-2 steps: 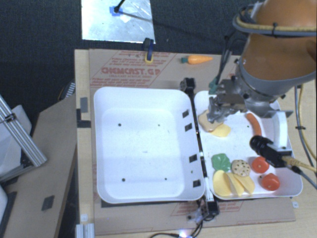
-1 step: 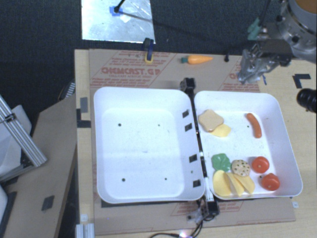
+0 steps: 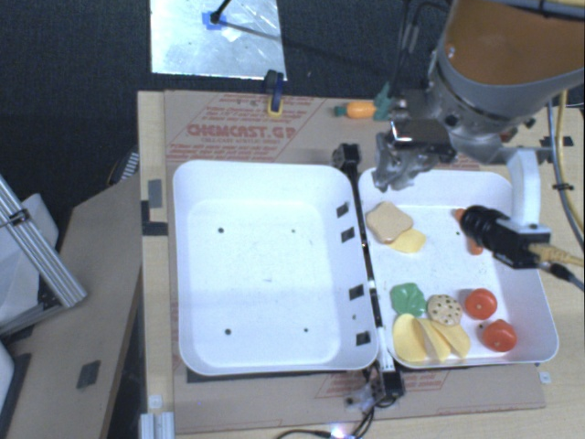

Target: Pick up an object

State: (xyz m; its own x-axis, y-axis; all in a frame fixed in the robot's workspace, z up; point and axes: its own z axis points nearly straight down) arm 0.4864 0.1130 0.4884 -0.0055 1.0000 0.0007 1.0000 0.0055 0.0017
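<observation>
My gripper hangs over the far left corner of the right bin, its grey fingers pointing down with nothing seen between them. Just in front of it lie a tan bread slice and a pale yellow piece. Nearer the front of that bin sit a green piece, a speckled cookie, yellow banana-like pieces and two red tomatoes. An orange piece peeks out beside a black fixture.
The left bin stands beside the right one, with black clips along the divider. A black cylinder on a white bracket overhangs the right bin. A toy carrot and a blue-yellow clamp lie on the board behind.
</observation>
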